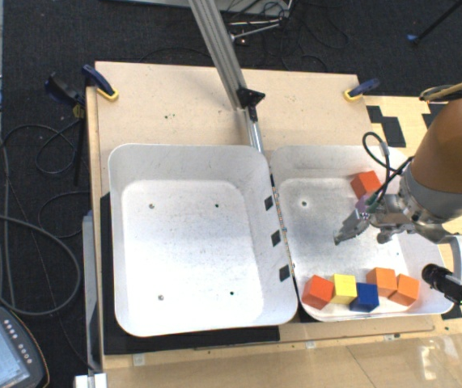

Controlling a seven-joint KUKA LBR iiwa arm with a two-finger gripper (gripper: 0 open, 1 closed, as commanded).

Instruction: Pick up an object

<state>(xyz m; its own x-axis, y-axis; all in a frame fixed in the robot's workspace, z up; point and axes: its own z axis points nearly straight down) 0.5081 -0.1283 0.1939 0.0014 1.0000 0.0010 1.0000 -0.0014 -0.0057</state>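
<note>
Gripper [352, 231] hangs mid right bin [311, 314], finger spread unreadable, nothing visibly held; blocks along near edge, pick pending.

pale wooden table [182, 103] bearing two shallow white bins side by side.

the left bin [188, 237] and the right bin [320, 192] sit touching along their inner rims, and together they cover most of the tabletop. bare board shows along the far edge. a blue-and-yellow clamp [99, 82] grips the far left corner, and a second clamp [361, 89] grips the far right corner. black-and-white markers [388, 125] lie on the table right of the bins. a dark mat [133, 339] shows under the left bin's near edge.
</note>
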